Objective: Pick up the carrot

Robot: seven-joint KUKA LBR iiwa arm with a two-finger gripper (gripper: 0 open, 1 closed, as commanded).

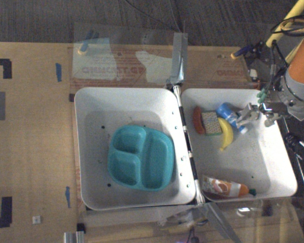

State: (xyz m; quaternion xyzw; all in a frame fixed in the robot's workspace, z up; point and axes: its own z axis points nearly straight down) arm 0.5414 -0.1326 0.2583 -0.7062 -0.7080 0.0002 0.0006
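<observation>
Orange carrot (226,188) lies in the right bin (273,156); whether the jaws are apart is unclear

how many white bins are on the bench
2. The left bin holds a teal divided tray. The right bin holds the carrot near its front edge, plus a banana.

the arm (300,80) is grey, with an orange band above the wrist and a pale rounded collar below it. black cables loop around its upper part, beside a yellow tube. the gripper (249,114) is bare silvery metal with angular brackets and slim fingers; small teal fittings sit on the wrist block.
</observation>
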